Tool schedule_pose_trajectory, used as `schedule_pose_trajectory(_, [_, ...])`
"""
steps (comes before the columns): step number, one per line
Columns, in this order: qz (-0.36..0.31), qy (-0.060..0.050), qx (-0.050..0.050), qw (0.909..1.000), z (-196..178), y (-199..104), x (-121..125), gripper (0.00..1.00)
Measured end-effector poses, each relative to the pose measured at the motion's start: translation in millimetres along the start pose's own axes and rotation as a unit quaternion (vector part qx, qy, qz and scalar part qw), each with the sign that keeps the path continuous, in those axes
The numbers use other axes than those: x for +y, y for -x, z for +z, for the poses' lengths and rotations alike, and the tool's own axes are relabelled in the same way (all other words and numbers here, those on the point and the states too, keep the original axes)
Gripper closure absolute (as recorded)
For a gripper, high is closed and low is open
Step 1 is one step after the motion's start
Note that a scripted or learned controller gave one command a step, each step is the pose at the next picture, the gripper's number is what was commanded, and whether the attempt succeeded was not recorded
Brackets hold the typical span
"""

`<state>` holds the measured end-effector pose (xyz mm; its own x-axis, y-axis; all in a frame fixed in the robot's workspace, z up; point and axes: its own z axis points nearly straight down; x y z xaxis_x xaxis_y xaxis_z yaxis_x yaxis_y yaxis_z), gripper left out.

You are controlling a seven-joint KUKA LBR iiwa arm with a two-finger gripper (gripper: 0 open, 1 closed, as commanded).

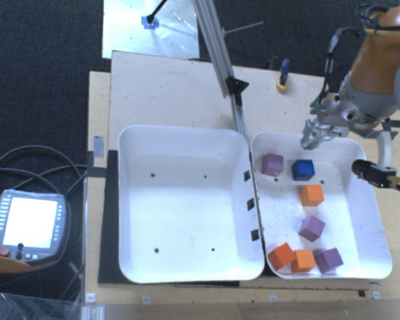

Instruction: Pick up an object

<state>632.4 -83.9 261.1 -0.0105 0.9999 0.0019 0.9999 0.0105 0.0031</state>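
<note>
The tabletop was pale speckled board sitting over dark carpet, with a teach pendant off to the side. Two white bins sat on it; the right bin held cubes: a purple cube, blue cube, an orange cube and more near the front edge. The hand hung just above the blue cube, nothing in it; couldn't tell how its fingers stood.
</note>
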Motion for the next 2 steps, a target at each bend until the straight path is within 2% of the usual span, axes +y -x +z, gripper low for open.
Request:
schedule_pose_trajectory(1, [0.000,0.001,0.000,1.0000,-4,-57,14,1.00])
schedule_pose_trajectory(2, [0.001,-0.001,0.000,1.0000,11,-104,21,1.00])
